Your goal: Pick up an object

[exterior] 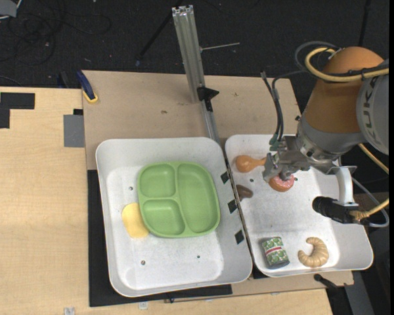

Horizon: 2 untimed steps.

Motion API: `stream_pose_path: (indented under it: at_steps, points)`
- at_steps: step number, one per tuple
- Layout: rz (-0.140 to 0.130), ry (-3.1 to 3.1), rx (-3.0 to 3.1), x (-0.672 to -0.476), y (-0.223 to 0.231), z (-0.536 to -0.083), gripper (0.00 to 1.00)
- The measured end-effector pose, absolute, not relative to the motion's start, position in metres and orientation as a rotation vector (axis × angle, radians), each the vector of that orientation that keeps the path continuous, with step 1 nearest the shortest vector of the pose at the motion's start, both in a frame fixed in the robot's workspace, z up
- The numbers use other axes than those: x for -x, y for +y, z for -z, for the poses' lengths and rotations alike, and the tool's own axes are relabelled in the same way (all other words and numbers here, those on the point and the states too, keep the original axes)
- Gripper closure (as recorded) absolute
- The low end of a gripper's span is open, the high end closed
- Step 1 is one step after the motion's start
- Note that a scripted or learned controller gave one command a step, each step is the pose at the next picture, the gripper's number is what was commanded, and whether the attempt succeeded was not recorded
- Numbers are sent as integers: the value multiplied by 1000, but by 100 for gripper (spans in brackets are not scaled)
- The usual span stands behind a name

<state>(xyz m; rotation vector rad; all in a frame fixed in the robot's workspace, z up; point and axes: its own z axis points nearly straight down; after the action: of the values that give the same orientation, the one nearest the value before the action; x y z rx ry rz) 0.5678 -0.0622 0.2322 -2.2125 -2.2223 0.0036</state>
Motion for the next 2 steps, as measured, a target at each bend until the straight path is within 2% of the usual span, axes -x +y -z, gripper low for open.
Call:
stream_pose_path:
  at_steps: [2]
  points:
    - [-4,-2223,2211,-534,46,-235,100]
